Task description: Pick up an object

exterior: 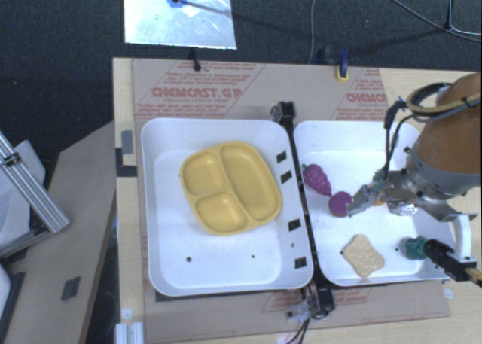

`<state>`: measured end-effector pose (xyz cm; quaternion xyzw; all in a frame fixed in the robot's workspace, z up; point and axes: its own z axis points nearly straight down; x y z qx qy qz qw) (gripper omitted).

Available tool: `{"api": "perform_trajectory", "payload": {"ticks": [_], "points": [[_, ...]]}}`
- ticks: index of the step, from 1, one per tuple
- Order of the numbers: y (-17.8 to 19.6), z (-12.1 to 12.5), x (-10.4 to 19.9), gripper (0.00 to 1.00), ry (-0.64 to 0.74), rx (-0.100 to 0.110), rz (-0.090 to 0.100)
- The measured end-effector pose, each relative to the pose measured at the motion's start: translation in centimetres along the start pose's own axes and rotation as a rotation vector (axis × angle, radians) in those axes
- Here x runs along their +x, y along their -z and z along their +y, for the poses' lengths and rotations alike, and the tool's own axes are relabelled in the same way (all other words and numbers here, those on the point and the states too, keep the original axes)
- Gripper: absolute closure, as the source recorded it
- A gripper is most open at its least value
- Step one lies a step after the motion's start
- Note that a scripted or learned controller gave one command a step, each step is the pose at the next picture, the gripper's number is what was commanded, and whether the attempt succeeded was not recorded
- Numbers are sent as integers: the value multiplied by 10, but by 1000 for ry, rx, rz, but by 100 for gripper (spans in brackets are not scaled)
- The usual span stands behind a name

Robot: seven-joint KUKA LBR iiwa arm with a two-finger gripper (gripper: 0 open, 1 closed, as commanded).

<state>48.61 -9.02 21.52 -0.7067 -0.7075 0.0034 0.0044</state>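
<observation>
- The bench point(226, 79) is covered by a tan sheet printed in red with "CHEMCAST GP", readable at far left and partly again at far right.
- On the dark floor beyond the bench lies a shiny grey square plate point(179, 5) bearing a small blue mark.
- The left bin point(162, 260) is white and shallow and holds one thing.
- The right bin point(354, 147) touches the left bin along a black-clipped seam in the middle.
- The arm point(450, 143) comes in from the right above the right bin, its orange band broad over a grey wrist.
- The yellow divided plate point(230, 187) sits flat in the left bin's middle, with three compartments.
- The gripper point(361, 201) points left, low over the right bin, its tip just beside the round purple piece; whether the fingers are spread or pressed together cannot be told from here.
- The toast-shaped tan piece point(364, 255) lies near the right bin's near wall.
- The purple grape bunch point(317, 178) lies at the right bin's left side, close to the seam.
- The round purple piece point(340, 203) lies just right of and nearer than the grapes.
- The small teal object point(415, 247) rests at the bin's near right, beside a black part of the arm.
</observation>
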Motion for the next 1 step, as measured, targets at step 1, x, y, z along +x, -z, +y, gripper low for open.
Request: {"api": "perform_trajectory", "payload": {"ticks": [1], "points": [[6, 3, 0, 0, 3, -13, -2]]}}
